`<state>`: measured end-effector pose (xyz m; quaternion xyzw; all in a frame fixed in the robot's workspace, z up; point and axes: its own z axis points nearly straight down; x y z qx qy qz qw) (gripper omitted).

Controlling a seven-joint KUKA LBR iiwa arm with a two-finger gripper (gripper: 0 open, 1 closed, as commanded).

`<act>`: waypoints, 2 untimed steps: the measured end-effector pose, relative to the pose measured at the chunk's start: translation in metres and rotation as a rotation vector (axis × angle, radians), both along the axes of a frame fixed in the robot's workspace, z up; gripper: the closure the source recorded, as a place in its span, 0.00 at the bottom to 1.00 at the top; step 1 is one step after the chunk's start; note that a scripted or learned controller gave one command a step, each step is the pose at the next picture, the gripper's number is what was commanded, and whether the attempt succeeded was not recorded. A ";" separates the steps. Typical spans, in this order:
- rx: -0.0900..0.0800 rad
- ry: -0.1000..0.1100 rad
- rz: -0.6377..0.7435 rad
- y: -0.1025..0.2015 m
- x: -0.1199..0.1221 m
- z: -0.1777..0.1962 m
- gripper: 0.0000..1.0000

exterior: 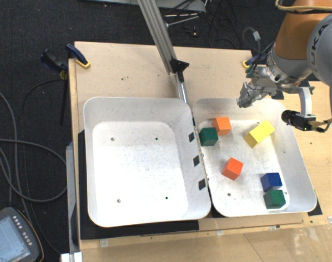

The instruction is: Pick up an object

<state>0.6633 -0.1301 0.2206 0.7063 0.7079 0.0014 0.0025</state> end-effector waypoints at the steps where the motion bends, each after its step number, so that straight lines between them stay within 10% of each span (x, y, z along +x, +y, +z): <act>1: 0.002 0.006 0.003 0.042 -0.019 -0.001 1.00; 2: 0.003 0.008 0.004 0.091 -0.040 -0.006 1.00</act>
